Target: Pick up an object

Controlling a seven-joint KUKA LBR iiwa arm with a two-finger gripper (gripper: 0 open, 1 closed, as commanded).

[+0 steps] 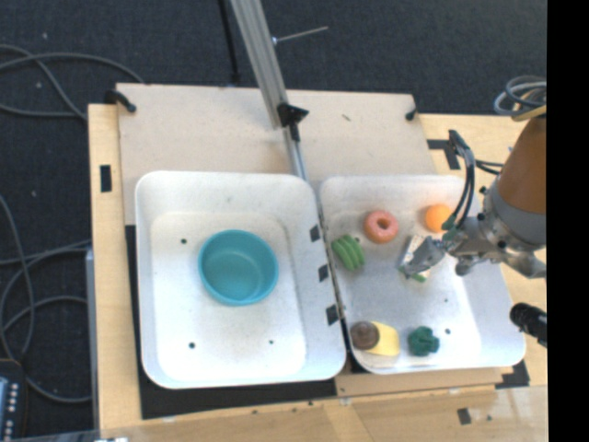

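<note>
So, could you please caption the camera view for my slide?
Gripper low in the right bin among small toys; teal bowl in the left bin.

A pale wooden bench (212, 132) stands on dark carpet (110, 26) strewn with cables (37, 72), under even light.

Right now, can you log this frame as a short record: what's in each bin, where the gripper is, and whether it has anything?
left bin: teal bowl, upright
right bin: pink ring, orange ball, light green ridged piece, dark green piece, brown and yellow piece
gripper: over the right bin's middle, below the orange ball
grasp: cannot tell; a bit of green shows at the tip, but the view is too blurred to settle it
arm: reaching in from the view's right
</note>
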